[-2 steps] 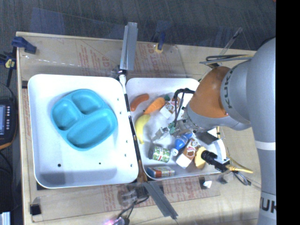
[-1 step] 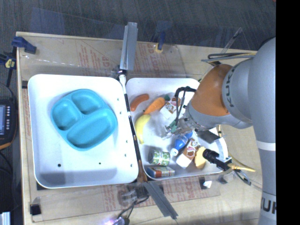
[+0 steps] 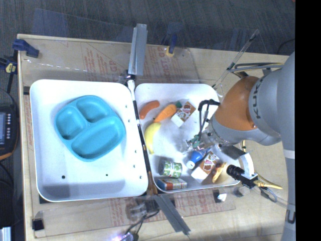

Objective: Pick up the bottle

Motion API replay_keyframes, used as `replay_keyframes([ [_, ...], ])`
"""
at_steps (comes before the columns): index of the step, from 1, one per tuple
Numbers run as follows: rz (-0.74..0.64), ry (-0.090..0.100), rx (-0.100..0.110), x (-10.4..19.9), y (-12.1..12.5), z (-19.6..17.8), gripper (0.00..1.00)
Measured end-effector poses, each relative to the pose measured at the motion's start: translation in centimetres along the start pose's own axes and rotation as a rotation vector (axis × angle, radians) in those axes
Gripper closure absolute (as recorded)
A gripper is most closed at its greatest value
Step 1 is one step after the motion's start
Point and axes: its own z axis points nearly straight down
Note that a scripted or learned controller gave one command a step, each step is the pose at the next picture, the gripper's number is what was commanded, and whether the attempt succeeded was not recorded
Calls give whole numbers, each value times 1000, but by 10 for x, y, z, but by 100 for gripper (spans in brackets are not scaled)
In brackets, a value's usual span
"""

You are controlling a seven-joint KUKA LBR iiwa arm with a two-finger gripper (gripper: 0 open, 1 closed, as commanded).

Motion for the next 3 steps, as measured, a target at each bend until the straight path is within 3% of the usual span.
replay_keyframes([
  [1,-76,-4,-3,28,8,-146,100],
  [2,-76,-4,-3,28,8,-145,0],
  [3,36,-1,1,3,4,1,0],
])
